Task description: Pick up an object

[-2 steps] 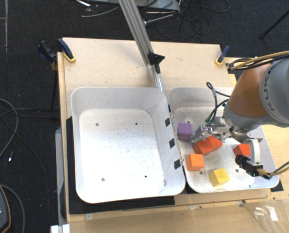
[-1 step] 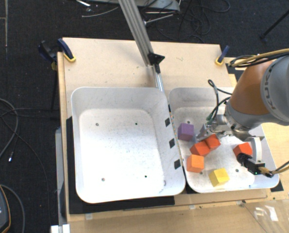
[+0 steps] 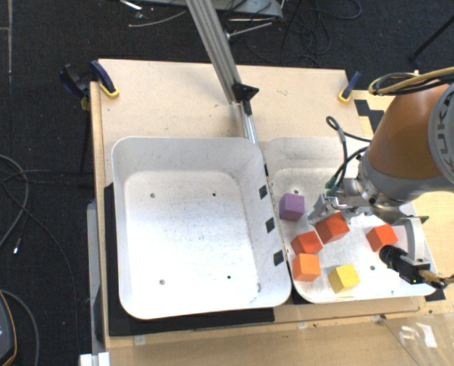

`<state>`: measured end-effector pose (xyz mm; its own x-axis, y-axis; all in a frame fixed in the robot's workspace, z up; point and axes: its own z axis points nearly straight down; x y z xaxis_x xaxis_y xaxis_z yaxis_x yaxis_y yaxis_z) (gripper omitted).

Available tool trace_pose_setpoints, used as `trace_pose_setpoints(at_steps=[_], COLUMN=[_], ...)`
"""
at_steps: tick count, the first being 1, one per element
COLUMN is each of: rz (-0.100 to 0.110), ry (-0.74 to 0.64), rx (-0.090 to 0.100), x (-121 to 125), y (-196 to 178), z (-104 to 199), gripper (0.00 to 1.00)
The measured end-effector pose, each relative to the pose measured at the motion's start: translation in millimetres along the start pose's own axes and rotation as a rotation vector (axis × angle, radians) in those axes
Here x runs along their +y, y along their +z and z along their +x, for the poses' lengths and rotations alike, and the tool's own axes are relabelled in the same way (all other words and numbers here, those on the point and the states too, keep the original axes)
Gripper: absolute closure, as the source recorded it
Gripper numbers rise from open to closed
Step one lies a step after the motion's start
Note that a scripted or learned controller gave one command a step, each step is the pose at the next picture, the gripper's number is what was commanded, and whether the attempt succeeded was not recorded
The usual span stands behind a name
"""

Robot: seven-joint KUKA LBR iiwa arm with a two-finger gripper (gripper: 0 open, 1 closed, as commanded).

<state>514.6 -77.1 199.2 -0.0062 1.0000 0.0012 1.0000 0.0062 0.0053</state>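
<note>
My gripper hangs over the right bin, low above its middle. Directly under and touching its tip in this view lies a red-orange block; whether it is gripped I cannot tell. A purple cube sits to the gripper's left. A red block and an orange cube lie in front of that. A yellow cube rests near the bin's front edge, and another red block lies to the right, under the arm.
The left bin stands beside the right one, sharing a raised middle wall with black clips. A slanted metal pole ends at the bench's back. The arm's body overhangs the right bin's far right side.
</note>
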Motion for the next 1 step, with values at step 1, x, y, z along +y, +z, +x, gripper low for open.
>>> trace_pose_setpoints(at_steps=[1], rz=[0.002], ry=[-0.004], rx=[0.001], x=[43.8], y=[4.7], z=[65.2], gripper=[1.00])
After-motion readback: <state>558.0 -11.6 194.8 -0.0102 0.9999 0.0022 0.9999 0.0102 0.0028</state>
